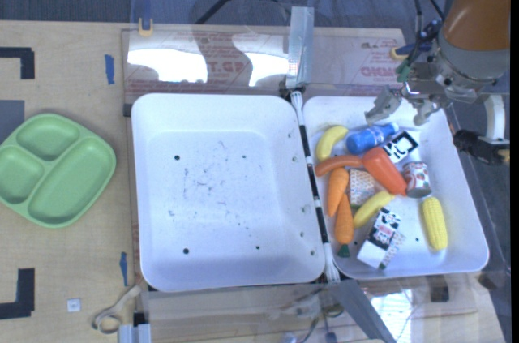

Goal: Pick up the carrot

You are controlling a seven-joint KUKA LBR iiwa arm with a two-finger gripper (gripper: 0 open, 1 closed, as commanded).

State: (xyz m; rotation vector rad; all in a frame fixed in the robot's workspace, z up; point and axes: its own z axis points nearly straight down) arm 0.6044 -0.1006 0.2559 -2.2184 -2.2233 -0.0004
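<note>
The carrot (344, 218) lies in the right bin (469, 207) near its left wall, pointing toward the front, with a dark green tip at the near end. More orange pieces (336, 189) lie just beside and above it. My gripper (402, 111) hovers at the back of the right bin, over a blue bottle (366, 140). Its fingers (378, 111) are spread open with nothing between them. It is well behind and to the right of the carrot.
The right bin also holds a banana (329, 142), a big orange pepper-like piece (384, 171), a small can (417, 177), a corn cob (435, 223), a yellow piece (370, 207) and a black-and-white carton (381, 237). The left bin (219, 179) adjoins. A green divided plate (53, 169) sits far left.
</note>
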